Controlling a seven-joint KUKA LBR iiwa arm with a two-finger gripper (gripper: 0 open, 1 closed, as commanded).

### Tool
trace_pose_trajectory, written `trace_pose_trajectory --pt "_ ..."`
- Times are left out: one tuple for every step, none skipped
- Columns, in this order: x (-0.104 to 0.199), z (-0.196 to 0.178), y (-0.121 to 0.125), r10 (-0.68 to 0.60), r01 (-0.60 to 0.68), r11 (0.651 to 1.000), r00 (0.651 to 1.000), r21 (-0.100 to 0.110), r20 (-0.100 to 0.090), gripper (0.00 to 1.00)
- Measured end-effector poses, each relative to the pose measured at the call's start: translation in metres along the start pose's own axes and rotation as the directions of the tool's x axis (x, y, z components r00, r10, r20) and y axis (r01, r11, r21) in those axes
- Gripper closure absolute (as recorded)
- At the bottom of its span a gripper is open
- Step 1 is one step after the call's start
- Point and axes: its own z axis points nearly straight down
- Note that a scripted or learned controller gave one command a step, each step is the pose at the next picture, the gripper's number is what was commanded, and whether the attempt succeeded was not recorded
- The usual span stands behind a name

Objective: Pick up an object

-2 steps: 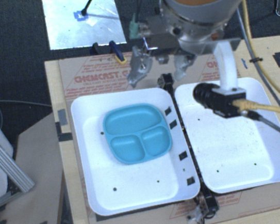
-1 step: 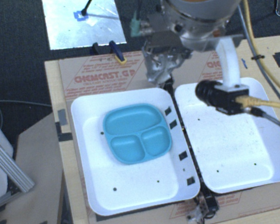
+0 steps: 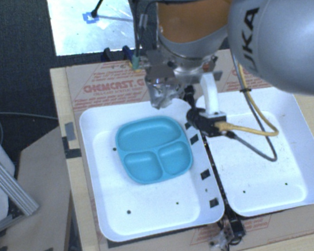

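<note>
Camera view: looks down at a slant on two shallow white bins sitting side by side on the surface, arm coming in from the right.

Task thing: a blue divided plate (image 3: 153,150), three compartments, lying flat in the left bin (image 3: 106,176), a bit toward the bin's far edge and closer to the divider than to the outer left wall. It's the only obvious thing to grab.

Right bin (image 3: 281,173): nothing to pick that I can make out, just a yellow cable draped over it.

Pincer (image 3: 167,94): hangs over the far edge of the left bin, just beyond the plate's far rim. Honestly can't tell if it's wide or narrow, the wrist hardware blocks it. Nothing visibly held.

Why it's there: my guess is it's lined up above the plate's rim, since a flat plate only offers an edge to pinch.

Progress: looks early, plate is resting in the bin, not lifted.

Risk: a thin, low rim could easily slip out, I reckon.
</note>
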Motion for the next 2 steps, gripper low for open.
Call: trace_pose_trajectory --pt "-0.01 0.062 -0.048 -0.003 0.003 1.0 1.0 -0.005 -0.005 1.0" --pt "-0.017 0.012 -0.082 -0.008 0.008 1.0 1.0 -0.012 -0.007 1.0"
